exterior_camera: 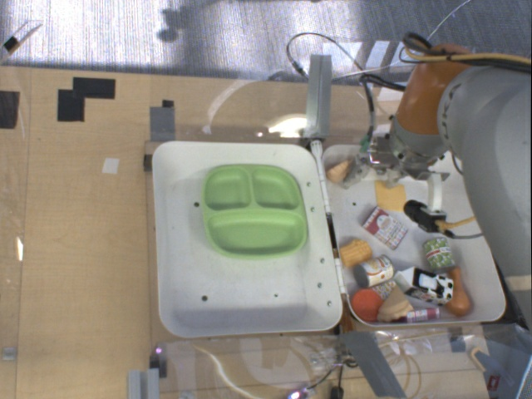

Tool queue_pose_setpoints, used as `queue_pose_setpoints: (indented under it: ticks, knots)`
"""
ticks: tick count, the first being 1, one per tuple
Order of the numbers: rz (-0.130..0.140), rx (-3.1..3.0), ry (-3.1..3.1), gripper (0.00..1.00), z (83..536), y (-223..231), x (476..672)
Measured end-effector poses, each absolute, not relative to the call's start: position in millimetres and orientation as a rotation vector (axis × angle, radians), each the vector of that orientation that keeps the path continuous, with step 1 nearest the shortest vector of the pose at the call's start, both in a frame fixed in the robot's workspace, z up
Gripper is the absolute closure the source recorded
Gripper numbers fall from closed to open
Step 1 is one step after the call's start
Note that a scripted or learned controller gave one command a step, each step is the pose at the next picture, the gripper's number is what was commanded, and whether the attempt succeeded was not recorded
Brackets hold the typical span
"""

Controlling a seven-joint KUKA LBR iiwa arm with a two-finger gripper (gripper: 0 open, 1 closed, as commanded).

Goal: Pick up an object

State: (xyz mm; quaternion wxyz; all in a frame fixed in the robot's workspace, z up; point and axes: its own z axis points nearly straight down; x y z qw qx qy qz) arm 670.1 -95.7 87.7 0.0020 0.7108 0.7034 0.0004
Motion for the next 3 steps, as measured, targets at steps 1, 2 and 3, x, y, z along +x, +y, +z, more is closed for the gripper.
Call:
queue_pose_setpoints:
  ticks: [1,2,3]
  knots:
    - [0.010,2.327,2.099,0.00,89.7,-117.8,589.5]
    - [0.013,2.312,2.111,0.00,90.0,-100.4,585.1]
    - [0.024,2.308,2.114,1.00,101.5,-97.0,587.5]
